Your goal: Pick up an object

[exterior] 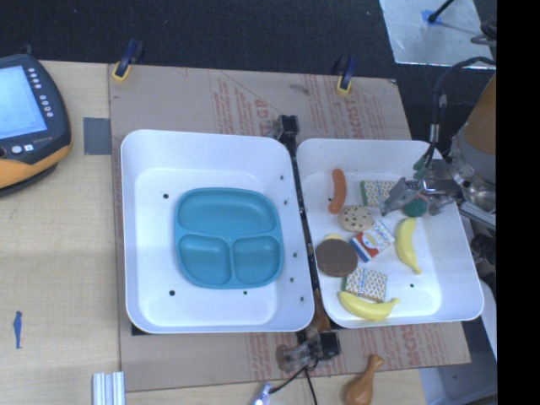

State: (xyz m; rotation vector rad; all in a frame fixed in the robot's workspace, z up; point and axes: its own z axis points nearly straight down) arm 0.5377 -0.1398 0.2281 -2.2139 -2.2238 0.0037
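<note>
The right bin (456, 302) holds several toy foods: an orange sausage (337, 191), a speckled cookie (355, 218), a brown round patty (336, 257), a red, white and blue carton (373, 240), a patterned cracker (366, 283), one banana (408, 243) at the right and another banana (368, 306) at the front. A green-patterned square (376, 191) lies at the back. My gripper (407, 199) reaches in from the right, low over the bin between that square and the right banana. Its fingers look spread apart, with nothing between them.
The left bin (148, 298) holds a blue divided tray (228, 236). A tablet-like pendant (25, 116) lies on the bench at far left. A brown toy drumstick (363, 382) lies outside the bins at the front. Clamps (291, 129) join the bins.
</note>
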